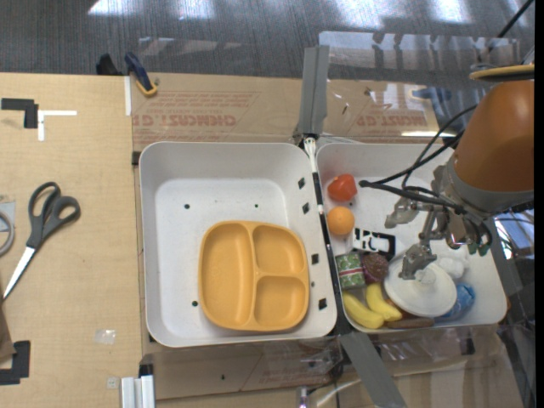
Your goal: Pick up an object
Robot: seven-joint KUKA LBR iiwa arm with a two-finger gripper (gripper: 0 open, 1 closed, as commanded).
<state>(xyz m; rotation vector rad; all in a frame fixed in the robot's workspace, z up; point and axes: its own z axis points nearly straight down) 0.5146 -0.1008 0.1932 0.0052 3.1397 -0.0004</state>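
The round white plastic lid (422, 289), just right of the yellow toy banana (371, 305), looks light, stiff and slippery, best pinched at its rim; whether the jaws are spread I cannot tell.

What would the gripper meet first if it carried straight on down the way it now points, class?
Most likely the white round plate in the right bin: the gripper points down just above it. Depth is hard to judge from this slanted view.

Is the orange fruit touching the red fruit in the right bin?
Apart. The camera view shows a thin strip of white bin floor between the orange fruit and the red fruit.
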